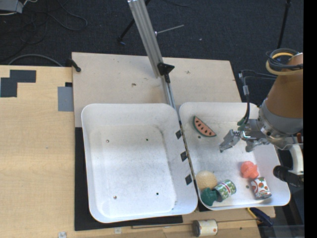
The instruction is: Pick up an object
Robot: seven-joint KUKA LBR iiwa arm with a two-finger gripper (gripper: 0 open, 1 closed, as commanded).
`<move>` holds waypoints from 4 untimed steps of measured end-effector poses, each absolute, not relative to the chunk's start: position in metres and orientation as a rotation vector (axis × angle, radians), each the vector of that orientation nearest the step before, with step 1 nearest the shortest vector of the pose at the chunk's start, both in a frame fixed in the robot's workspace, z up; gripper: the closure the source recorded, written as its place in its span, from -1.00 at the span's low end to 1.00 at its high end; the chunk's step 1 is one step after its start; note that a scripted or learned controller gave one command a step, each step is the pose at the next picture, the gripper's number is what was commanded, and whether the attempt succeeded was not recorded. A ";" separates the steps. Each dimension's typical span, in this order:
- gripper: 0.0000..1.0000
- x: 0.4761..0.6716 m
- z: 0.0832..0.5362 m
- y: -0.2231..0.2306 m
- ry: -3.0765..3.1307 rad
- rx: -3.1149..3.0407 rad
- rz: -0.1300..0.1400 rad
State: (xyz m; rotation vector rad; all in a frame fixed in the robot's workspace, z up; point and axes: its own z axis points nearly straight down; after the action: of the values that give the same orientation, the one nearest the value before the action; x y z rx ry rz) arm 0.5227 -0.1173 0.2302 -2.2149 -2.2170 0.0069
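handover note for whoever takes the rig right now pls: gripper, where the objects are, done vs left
Gripper: over the right bin, above its middle, nothing seen between the fingers; open or shut not clear from this angle.
Objects, all in the right bin: watermelon slice near the back left; orange-red lump toward the right; red-and-white can at the front right; green-banded can, tan ball and dark green piece clustered at the front left.
Done: nothing lifted.
Left: pick any one object.

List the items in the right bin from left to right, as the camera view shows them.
Watermelon slice → beige ball → green-striped can → orange-red lump → red-and-white can. The dark green piece overlaps the ball, so it is left out.
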 end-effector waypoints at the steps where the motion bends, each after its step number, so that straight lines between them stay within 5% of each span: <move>1: -1.00 0.523 0.233 -0.119 -2.216 -2.223 0.002; 4: -1.00 0.523 0.092 -0.122 -2.219 -2.222 0.001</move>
State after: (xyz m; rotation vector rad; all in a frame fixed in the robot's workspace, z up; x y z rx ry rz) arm 0.5231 -0.1220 0.0919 -2.2216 -2.2186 0.0013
